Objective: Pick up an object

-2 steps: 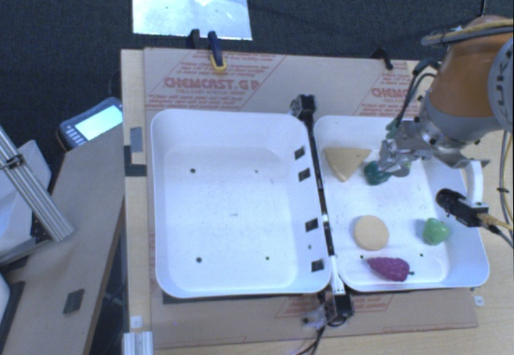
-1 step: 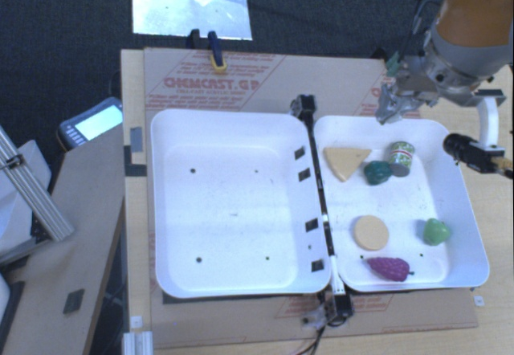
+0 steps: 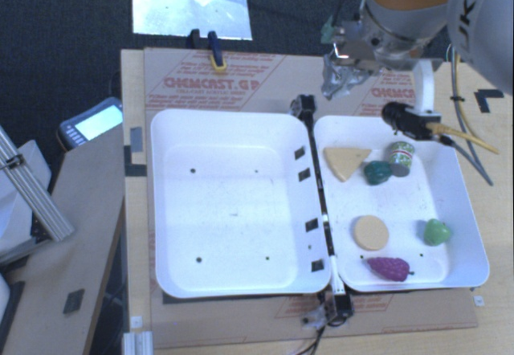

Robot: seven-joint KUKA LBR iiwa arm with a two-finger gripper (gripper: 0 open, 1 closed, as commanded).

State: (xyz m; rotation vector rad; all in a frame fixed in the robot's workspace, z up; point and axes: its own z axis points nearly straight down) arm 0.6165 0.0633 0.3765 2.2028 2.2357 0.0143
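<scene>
Robot arm [image 3: 474, 0], the part nearest the lens, entering from the right with its orange band high over the far edge of the worktop [image 3: 491, 217]. Below it we mark the tool [image 3: 339, 87], which hangs above the worktop just behind the far rim of the right bin [image 3: 409, 205], close to the seam between the two bins. We cannot tell whether the tool is open or closed, and we see nothing carried in it.

Moving outward from the tool, the nearest candidates lie in the far half of the right bin: a yellow wedge [image 3: 347, 161], then a teal lump [image 3: 377, 173] touching or just beside a small can [image 3: 401, 157]. Further toward the near wall we find a tan disc [image 3: 371, 232], a green lump [image 3: 435, 231] near the right wall, and a purple lump [image 3: 389, 267] close to the near rim. All six rest on the bin floor, apart from the tool. The left bin [image 3: 233, 201] lies alongside.

We judge the task to be at its start: no object has been chosen, approached or lifted. What remains is the whole pick, namely moving over the bin, descending on one object, closing and raising it. The wedge, standing alone and nearest, looks the easiest target.
</scene>
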